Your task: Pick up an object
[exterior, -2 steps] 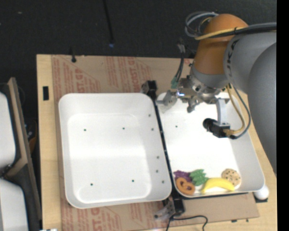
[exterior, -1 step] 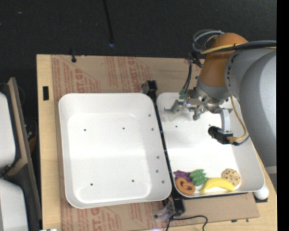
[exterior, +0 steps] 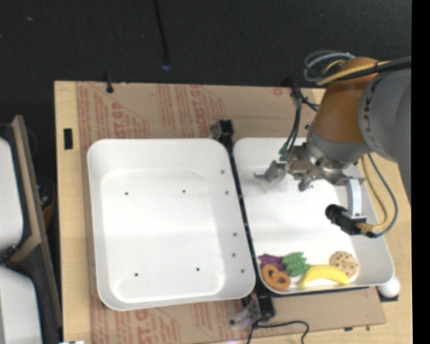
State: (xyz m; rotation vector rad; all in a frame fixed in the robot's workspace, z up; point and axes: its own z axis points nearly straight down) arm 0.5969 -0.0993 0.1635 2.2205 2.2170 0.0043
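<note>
I see toy food lining the right bin's [exterior: 269,224] near edge: grapes [exterior: 269,261], donut [exterior: 276,277], broccoli [exterior: 297,262], banana [exterior: 324,275], cookie [exterior: 343,264]. My gripper [exterior: 287,176] hangs spread above its far end, pinching nothing.

Grey arm [exterior: 387,113], orange band, looping cables

Toy foods lie in a row well below the gripper [exterior: 288,175], toward the camera: purple grapes [exterior: 268,261], an orange doughnut [exterior: 275,278], a green leafy piece [exterior: 297,263], a yellow banana [exterior: 324,276] lying flat, and a speckled cookie [exterior: 343,264], closely clustered.
</note>
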